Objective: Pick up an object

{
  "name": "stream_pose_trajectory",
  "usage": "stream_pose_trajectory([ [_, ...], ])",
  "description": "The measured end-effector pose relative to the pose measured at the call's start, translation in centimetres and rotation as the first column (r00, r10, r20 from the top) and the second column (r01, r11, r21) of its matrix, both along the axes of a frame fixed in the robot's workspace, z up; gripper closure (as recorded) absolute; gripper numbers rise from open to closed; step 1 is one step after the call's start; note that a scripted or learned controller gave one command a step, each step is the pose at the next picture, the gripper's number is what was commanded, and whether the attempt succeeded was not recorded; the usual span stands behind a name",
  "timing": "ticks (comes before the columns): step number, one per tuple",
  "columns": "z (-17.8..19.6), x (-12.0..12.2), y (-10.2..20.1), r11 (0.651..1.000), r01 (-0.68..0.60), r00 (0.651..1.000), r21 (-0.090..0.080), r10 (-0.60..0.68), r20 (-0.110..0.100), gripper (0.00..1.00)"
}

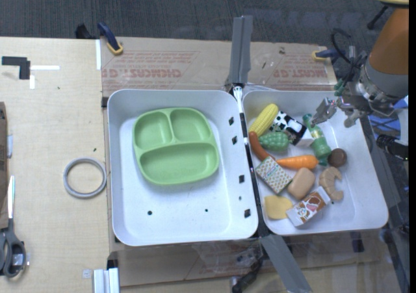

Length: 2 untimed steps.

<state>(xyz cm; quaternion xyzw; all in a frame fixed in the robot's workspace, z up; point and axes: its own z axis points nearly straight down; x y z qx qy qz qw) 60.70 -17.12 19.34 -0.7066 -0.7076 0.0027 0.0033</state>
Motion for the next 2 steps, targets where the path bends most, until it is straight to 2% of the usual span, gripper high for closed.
stream_pose_trajectory([
  [1,-7.9,1.6,-3.0,0.999,-0.033,0.999,-0.006,0.033,0.024,0.0],
  [2,-8.6,1.3,-4.2,0.983,-0.186,0.982,-0.009,0.186,0.039,0.0],
])
